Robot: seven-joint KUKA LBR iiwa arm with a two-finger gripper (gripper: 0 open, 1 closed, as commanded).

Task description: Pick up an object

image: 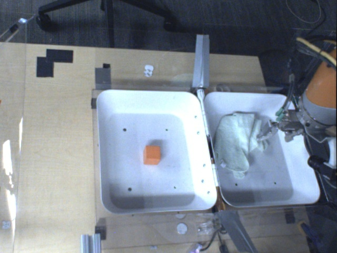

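A small orange cube (152, 155) lies near the middle of the left bin (113, 141). A crumpled pale cloth (238, 139) covers the left half of the right bin (295, 178). My gripper (275, 129) hangs low over the right bin, at the cloth's bunched right edge, below the arm's orange band (322, 87). From this slant I cannot make out whether it touches the cloth.
A grey metal post (200, 62) stands behind the seam between the bins. Black tape marks (52, 61) sit on the wooden bench at the far left. Cables and mounts crowd the right side by the arm.
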